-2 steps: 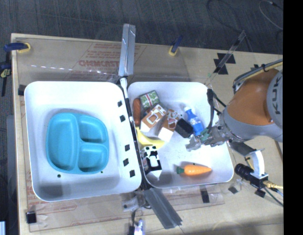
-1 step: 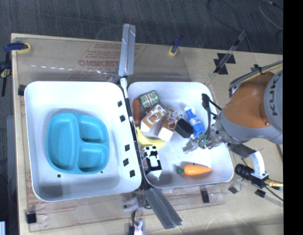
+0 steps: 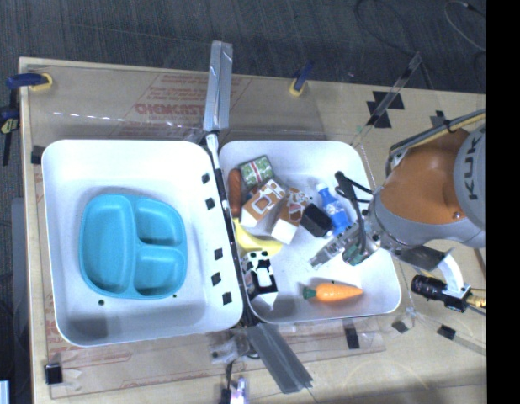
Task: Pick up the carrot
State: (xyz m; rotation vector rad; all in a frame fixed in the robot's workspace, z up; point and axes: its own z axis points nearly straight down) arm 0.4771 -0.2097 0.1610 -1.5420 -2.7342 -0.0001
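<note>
Looming over the right bin [image 3: 374,297] from three o'clock, the grey and orange arm [image 3: 428,196] sits highest in the view, its gripper [image 3: 337,249] hanging low with nothing between its fingers, which look slightly parted. At six o'clock from the gripper, near but apart, the carrot [image 3: 334,292] lies flat on the bin floor, green end toward nine o'clock. Small boxes [image 3: 264,204] crowd toward ten o'clock from it, while the left bin [image 3: 66,301] holds a blue divided tray [image 3: 134,244].

Bright, even overhead light washes the white bins [image 3: 125,162] nearly featureless. Shadows are soft and short. Small items look slightly blurred, perhaps from low resolution.
</note>
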